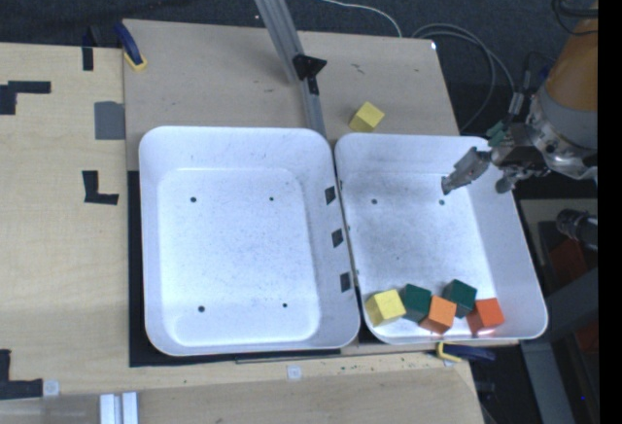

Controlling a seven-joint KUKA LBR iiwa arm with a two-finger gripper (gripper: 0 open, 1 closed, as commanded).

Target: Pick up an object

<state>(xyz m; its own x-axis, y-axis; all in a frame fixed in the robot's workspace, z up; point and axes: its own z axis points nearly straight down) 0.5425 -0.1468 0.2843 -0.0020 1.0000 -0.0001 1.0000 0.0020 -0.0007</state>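
We see the gripper (483, 173) over the right bin's (505, 247) far side, fingers spread and holding nothing; coloured blocks (434, 305) cluster at its near wall; a yellow block (367, 116) lies on the tabletop (214, 72).

One fixed camera looks down at a slant on both white bins (146, 218), arm (573, 82) entering right.
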